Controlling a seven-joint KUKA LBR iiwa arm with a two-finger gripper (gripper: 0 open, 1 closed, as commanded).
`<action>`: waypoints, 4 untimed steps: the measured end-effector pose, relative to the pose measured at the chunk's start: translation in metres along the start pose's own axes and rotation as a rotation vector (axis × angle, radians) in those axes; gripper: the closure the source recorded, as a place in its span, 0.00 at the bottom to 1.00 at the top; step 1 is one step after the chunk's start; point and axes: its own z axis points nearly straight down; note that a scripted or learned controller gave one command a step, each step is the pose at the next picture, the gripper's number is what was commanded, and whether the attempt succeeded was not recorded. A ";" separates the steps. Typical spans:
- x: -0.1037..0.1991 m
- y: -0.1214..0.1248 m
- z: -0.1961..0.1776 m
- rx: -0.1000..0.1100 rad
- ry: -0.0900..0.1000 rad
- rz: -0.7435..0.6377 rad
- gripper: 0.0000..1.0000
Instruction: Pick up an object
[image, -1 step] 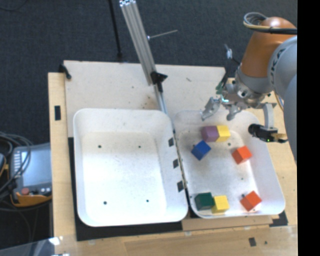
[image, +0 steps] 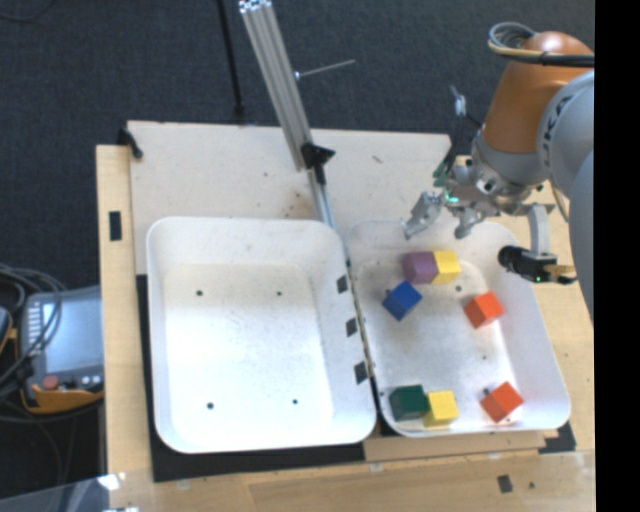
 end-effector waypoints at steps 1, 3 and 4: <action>-0.010 -0.006 0.052 0.003 0.000 0.005 0.00; -0.011 -0.003 0.085 -0.022 -0.005 0.007 0.00; -0.013 -0.002 0.074 -0.028 -0.008 0.009 1.00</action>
